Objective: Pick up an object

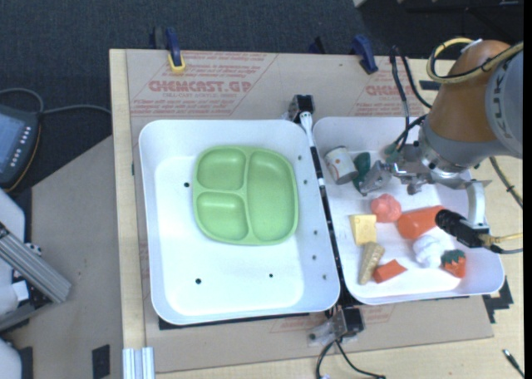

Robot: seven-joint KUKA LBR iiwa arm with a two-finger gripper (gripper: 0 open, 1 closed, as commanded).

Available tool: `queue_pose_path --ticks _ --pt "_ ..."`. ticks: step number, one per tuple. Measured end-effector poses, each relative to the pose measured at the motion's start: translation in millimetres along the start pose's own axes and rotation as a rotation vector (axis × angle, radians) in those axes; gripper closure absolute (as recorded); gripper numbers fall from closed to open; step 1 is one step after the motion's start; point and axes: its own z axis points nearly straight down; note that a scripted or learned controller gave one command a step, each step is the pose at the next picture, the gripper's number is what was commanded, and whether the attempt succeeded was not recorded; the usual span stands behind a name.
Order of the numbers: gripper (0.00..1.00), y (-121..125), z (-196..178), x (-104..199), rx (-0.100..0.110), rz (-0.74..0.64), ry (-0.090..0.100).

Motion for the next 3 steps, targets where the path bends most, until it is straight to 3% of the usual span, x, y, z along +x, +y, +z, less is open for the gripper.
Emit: queue_pose_path --ticks 1,2,3 --pt "0.0 -0.7 45.1 0.7 -0.001 -0.001 0.0" --pt "1.0 0.8 31.4 0.1 -0.008 0.0 -0.002" --pt "1.0 6.0 -32.0 1.9 -0.014 -0.003 -0.003"
